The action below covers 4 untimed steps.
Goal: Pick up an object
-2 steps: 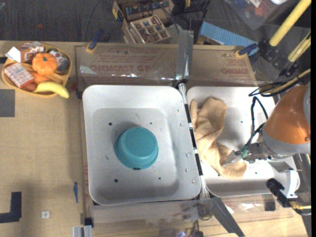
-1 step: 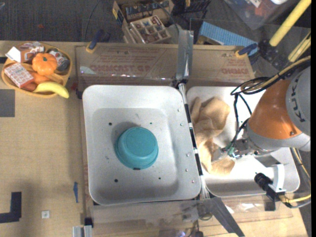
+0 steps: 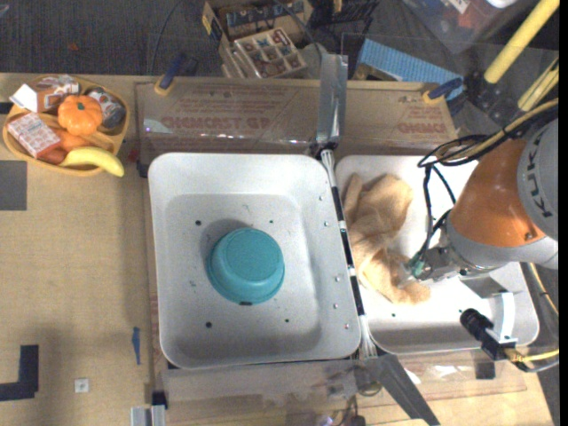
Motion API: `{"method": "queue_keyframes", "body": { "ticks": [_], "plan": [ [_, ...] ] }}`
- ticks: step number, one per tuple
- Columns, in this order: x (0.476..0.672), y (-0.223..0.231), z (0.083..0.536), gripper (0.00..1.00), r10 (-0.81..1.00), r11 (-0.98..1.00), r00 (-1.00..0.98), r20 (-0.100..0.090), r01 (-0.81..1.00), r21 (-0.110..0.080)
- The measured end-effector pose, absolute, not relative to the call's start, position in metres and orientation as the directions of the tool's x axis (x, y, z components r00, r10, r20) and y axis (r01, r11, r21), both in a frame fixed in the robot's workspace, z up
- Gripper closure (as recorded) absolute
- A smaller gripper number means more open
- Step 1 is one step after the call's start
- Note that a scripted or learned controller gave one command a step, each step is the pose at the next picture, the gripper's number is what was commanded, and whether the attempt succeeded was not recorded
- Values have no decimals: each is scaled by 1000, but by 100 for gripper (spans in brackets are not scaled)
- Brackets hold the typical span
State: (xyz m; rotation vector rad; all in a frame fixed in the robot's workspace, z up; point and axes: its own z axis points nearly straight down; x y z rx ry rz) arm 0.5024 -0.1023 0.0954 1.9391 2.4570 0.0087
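Camera view shows the pincer [image 3: 417, 269] low in the right bin [image 3: 524, 327], pressed into the lower fold of a crumpled tan cloth [image 3: 380, 229] that spreads up and to its left. Whether it is open or closed, or has any cloth, I cannot tell. Likely failure: soft fabric slipping free on the lift, or only a thin fold catching. Further left, a teal bowl [image 3: 247, 264] sits in the other bin [image 3: 177, 193]. Reaching from the right, the arm [image 3: 501, 207] bends steeply down at the wrist

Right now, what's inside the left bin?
Inside the left bin sits one teal bowl, upside down near the middle. Whatever is under the bowl is covered.
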Motion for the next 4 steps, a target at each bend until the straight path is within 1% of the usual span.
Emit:
{"method": "queue_keyframes", "body": {
  "ticks": [1, 2, 3, 4],
  "plan": [
    [502, -103, 95, 0, 973, 232, -232, -6, 973, 11],
    [579, -101, 89, 0, 944, 329, -329, -7, 944, 10],
    [580, -99, 100, 100, 944, 331, -331, -7, 943, 14],
    [580, -99, 100, 0, 943, 332, -331, -7, 943, 13]
  ]
}}
